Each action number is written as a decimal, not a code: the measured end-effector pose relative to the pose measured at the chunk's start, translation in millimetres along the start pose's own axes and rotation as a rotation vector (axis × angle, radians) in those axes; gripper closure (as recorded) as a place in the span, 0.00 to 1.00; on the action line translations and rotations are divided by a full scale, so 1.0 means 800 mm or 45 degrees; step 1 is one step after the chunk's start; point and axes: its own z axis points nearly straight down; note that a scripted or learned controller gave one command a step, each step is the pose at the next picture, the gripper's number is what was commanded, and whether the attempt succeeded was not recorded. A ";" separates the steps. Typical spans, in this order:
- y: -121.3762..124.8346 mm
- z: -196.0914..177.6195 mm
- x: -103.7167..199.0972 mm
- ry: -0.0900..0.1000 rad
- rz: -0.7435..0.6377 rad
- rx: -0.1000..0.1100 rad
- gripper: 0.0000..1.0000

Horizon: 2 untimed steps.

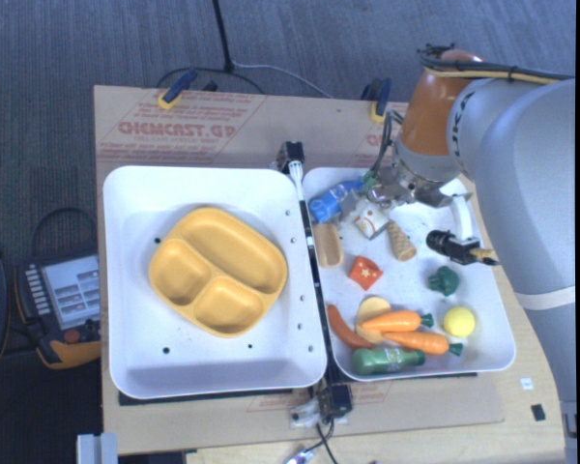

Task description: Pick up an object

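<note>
— Where is the pincer [379, 199] now?

— Low over the far end of the right bin [483, 361], among the toy food. Its tip hangs just above a small white piece [370, 223], with a blue packet [329, 204] beside it. Whether it is open or closed, I cannot tell from here.

— Anything gripped?

— Nothing visibly. The white piece lies on the bin floor, a tan cone [402, 242] close by.

— What would make this go well?

— Centre on that one piece, keep clear of its neighbours, and close before lifting.

— And the left bin [126, 356]?

— A yellow tray [217, 271].
</note>
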 end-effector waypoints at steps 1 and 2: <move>0.002 -0.014 -0.001 -0.005 -0.001 -0.010 1.00; -0.068 -0.113 0.074 0.014 0.325 -0.009 1.00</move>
